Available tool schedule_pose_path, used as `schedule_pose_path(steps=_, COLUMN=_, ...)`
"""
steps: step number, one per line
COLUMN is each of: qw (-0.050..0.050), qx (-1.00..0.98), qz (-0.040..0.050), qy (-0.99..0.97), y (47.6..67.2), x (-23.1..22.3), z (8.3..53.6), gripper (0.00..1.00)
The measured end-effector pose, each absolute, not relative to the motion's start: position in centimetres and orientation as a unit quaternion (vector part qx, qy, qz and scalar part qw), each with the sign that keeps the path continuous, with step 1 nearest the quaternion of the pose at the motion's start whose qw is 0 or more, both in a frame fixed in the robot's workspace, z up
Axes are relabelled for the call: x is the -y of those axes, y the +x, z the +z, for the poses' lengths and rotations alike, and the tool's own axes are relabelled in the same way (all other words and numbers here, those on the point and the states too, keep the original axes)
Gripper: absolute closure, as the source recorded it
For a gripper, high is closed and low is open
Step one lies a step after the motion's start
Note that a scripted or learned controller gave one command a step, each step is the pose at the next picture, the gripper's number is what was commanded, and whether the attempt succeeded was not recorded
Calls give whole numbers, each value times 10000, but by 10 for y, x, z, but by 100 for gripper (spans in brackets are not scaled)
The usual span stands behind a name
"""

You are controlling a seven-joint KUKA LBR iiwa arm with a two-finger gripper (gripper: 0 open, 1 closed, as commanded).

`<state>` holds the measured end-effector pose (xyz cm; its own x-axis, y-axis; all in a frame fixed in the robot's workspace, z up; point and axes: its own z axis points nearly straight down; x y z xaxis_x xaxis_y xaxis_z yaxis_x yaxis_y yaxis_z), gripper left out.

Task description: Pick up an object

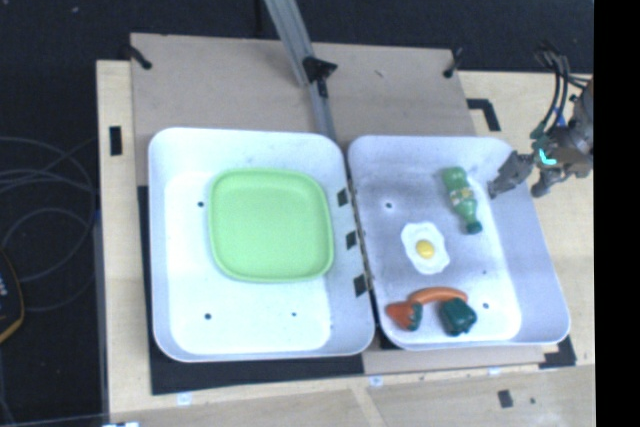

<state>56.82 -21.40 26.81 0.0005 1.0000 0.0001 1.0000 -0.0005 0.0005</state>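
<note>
Gripper point(524, 177) hovers at the right bin's point(530, 265) far right rim, fingers spread apart, nothing btwn them. Nearest pick: green bottle point(460, 198), lying near that bin's far edge, just beside the gripper. Best approach, I'd judge: centre over the bottle, fingers across its narrow width, drop straight down. Fried egg point(424, 247) sits close by, so avoid clipping it.

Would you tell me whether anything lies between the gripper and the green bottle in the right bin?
Nothing visible does. The gripper sits at the right bin's right edge, and only bare bin floor separates it from the green bottle.
</note>
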Motion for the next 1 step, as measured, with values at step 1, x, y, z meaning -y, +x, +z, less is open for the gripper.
schedule_pose_path(steps=1, qw=3, qx=-7070, qz=3, qy=7072, y=568, x=214, z=268, gripper=0)
